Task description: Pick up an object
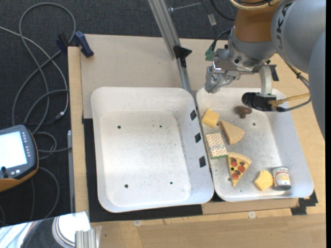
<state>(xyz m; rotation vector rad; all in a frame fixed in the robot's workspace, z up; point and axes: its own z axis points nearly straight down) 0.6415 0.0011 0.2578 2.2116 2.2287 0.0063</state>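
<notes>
Wooden bench on dark carpet, bearing two shallow white bins side by side: left bin (145, 149) bare, right bin (297, 159) stocked.

Contents, right bin, loosely scattered as if tipped in for sorting:
- yellow cheese-like block (210, 119), near the dividing rim, closest beneath the gripper (213, 84); likeliest pick
- tan wedge (232, 133)
- patterned flat card (215, 144)
- pizza slice toy (238, 167)
- small yellow piece (264, 180)
- small can (282, 177)
- dark brown lump (243, 110)

Gripper: poised above the far left corner of the right bin, nothing visible between its tips; opening cannot be judged from this angle.
</notes>
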